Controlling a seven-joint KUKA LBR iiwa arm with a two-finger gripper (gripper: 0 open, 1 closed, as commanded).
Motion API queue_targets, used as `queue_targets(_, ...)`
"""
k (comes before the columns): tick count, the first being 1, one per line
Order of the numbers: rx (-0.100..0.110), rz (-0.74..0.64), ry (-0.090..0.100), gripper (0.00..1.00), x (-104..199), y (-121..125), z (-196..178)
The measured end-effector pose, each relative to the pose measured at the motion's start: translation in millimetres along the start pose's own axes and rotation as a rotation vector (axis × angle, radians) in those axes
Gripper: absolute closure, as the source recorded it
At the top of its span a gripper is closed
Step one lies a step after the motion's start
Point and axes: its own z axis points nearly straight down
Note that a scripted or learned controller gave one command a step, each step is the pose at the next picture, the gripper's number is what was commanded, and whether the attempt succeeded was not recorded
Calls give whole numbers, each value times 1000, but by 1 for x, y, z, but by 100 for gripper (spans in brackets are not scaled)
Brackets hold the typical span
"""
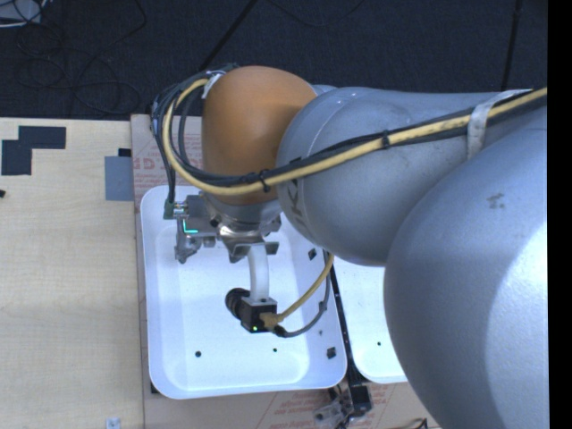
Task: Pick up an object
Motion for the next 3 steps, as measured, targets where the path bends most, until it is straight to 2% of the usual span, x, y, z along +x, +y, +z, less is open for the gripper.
queue_targets(1, -5, 0, 1, 0, 2, 61, 7)
queue_targets(2, 3, -1, -2, 0, 1, 95, 111)
queue_targets(3, 2, -1, 0, 100, 1, 95, 95)
